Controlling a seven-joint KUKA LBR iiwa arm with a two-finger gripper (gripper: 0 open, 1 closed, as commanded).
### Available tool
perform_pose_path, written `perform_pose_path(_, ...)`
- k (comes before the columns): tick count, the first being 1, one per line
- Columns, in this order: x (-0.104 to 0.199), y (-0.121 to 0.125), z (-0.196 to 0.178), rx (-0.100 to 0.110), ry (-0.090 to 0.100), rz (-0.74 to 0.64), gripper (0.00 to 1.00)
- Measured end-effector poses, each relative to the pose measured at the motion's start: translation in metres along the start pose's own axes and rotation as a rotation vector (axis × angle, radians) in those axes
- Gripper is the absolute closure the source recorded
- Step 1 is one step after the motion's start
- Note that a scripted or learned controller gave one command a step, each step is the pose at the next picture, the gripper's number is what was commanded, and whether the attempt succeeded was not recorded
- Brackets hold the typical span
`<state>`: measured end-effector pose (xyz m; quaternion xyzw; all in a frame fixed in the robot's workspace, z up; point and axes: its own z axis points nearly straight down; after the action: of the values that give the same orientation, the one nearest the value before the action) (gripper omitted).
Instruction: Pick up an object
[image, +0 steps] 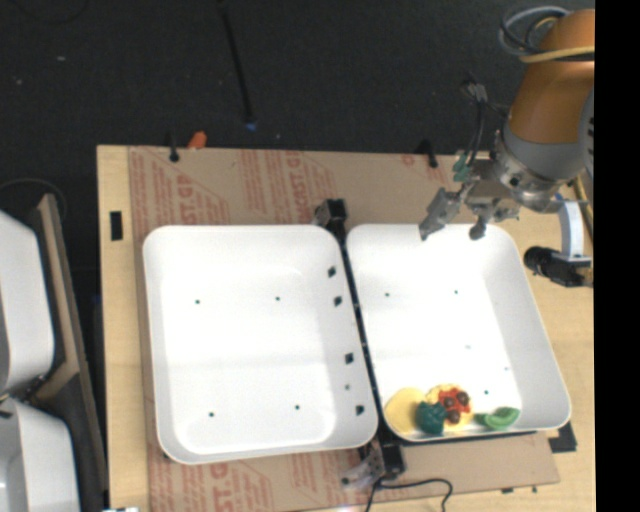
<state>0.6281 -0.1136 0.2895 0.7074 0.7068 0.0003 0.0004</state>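
Observation:
A small heap of objects lies in the near corner of the right bin (450, 300): a pale yellow piece (402, 407), a dark teal object (431, 419), a red and dark one (454, 401) and a green one (500, 417). My gripper (453, 224) hangs over the far rim of the right bin, well away from the heap. Its two fingers (432, 226) are spread apart with nothing between them.
The left bin (250, 340) sits beside the right one, with a black divider strip (348, 310) between them. Both rest on a cardboard sheet (230, 190) over the bench. A black cable (238, 70) runs at the back.

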Motion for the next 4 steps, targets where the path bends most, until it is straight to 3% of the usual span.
perform_pose_path(3,-0.005,0.01,0.145,0.004,0.0,0.0,0.0)
perform_pose_path(4,-0.006,0.011,0.131,-0.001,-0.001,0.002,1.0)
